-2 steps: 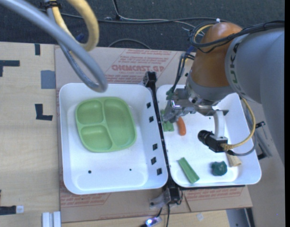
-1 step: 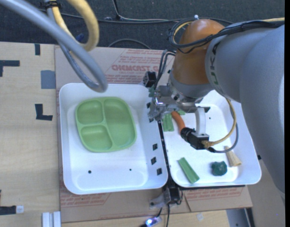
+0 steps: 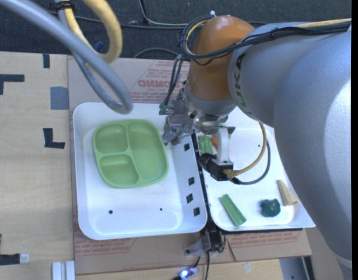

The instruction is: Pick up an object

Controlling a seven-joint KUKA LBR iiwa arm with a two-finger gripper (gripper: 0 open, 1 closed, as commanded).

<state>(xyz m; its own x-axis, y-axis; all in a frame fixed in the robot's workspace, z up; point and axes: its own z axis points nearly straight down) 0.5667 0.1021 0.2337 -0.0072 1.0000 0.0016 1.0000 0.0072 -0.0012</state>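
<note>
A pale wooden bench [image 3: 27,174] marked with dark tape pieces carries a sheet of printed cardboard [image 3: 150,83], and on that sit two shallow white bins side by side. Beyond the bench, dark flooring runs along the top, crossed by a grey hose [image 3: 80,57] and a yellow hose [image 3: 106,16] that arc in from the upper left.

In the left bin [image 3: 132,220], a green divided plate [image 3: 129,153] lies flat toward the far end, with three compartments facing up. At the wall shared by the bins, the gripper [image 3: 178,127] hangs low beside the plate's right rim; how its fingers stand cannot be told, as the wrist hardware hides them. Above it sits the arm's orange band [image 3: 217,45].

In the right bin [image 3: 249,223], partly covered by the grey arm [image 3: 307,98], lie a green block [image 3: 232,209], a dark green lump [image 3: 270,207] and a tan wooden piece [image 3: 286,192], all near the front edge, apart from the gripper.
</note>
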